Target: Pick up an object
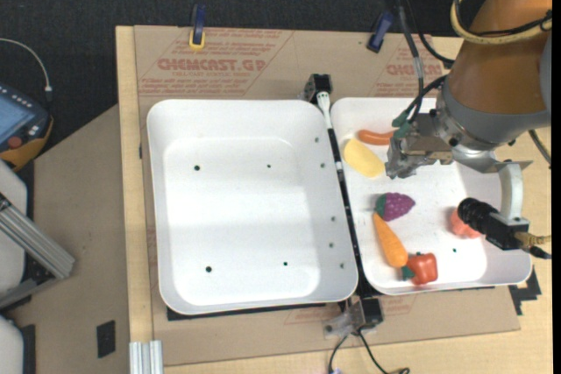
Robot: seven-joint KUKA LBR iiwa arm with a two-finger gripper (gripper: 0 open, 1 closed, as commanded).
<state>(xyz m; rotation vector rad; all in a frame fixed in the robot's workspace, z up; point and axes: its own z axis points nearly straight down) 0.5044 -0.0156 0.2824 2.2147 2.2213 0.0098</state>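
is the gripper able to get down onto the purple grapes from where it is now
Probably yes. The gripper hangs just above the purple grapes in the right bin, with bare floor between them. The carrot lies close below the grapes and might get nudged.

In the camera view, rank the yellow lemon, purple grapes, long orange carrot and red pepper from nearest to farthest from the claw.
Measured from the claw over the right bin:
1. Yellow plastic lemon, just to its left in the view.
2. Purple toy grape bunch, just below it; close to the lemon's distance.
3. Long orange toy carrot, lower still.
4. Red toy pepper, by the bin's bottom edge.
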